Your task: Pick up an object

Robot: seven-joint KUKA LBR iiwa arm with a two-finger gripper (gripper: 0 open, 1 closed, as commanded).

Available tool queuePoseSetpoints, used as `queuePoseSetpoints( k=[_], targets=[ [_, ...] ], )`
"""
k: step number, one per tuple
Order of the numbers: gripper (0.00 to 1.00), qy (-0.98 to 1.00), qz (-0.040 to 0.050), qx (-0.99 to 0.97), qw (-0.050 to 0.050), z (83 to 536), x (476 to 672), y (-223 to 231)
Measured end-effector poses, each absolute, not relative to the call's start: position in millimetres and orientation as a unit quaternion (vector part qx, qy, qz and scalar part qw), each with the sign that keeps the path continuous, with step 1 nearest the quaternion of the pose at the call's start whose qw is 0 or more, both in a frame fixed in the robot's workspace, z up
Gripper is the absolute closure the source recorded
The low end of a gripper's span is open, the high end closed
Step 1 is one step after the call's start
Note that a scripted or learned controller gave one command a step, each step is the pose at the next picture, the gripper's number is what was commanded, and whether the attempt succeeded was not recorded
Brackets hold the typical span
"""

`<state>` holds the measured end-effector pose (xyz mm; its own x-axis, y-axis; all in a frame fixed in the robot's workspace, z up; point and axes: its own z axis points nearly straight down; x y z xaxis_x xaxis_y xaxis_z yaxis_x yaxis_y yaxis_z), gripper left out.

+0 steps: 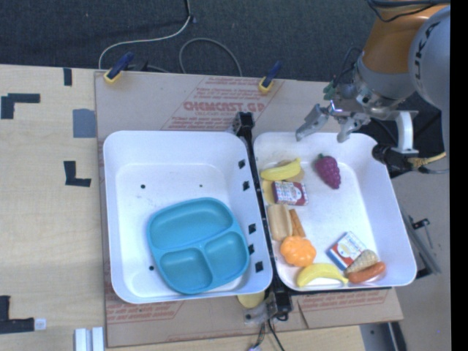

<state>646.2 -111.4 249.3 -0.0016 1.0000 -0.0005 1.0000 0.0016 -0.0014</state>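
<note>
The gripper (327, 128) hangs spread and empty over the right bin's (380, 196) twelve o'clock rim. The purple grapes (328, 171) lie just toward its six o'clock. Descending here risks clipping the wall, or the rounded grapes may squirt out sideways.

Red printed lettering runs across the flat brown cardboard sheet (212, 108) beneath the bins; it looks like "CHEMCAST GP", though blurred. The small red-labelled packet (289, 193) and blue-and-white carton (345, 248) carry print too small to read.
</note>
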Motion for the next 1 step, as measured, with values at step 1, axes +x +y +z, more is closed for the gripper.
queuePoseSetpoints(
  k=[1],
  targets=[
    [0.0, -0.706, 0.0027, -0.709, 0.002, 189.7, 595.4, -177.7]
  ],
)
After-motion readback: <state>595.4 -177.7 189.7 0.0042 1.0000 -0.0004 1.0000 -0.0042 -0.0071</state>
